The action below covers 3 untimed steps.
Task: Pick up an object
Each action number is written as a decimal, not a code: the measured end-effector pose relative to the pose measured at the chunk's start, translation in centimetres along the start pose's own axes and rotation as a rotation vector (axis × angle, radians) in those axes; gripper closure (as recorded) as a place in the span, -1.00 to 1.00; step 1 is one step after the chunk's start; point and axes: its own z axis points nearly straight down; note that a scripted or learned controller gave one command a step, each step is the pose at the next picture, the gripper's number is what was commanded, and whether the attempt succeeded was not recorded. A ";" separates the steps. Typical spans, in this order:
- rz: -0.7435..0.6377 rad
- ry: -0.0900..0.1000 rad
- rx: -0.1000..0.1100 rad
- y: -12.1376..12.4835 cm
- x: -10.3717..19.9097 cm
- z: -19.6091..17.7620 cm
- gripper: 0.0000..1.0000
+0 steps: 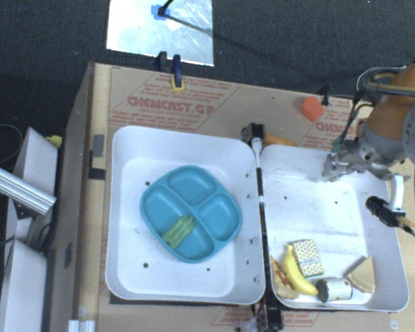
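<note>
My gripper [337,168] hangs over the back edge of the right bin [335,212], far from the objects in it. At that bin's front lie a yellow banana [297,271], a small patterned box [307,257], a white cylinder [336,289] and a tan wedge [363,272], all close together. The left bin [127,190] holds a blue divided plate [204,202] with a green piece [178,230] in one of its compartments.
An orange block [311,108] sits on the bench behind the right bin. A yellow-orange item [279,140] lies just past the bins' back rim near the divider. The back half of the right bin's floor is bare white.
</note>
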 end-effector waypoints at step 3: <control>0.003 0.002 0.004 -0.1 2.7 1.7 -1.00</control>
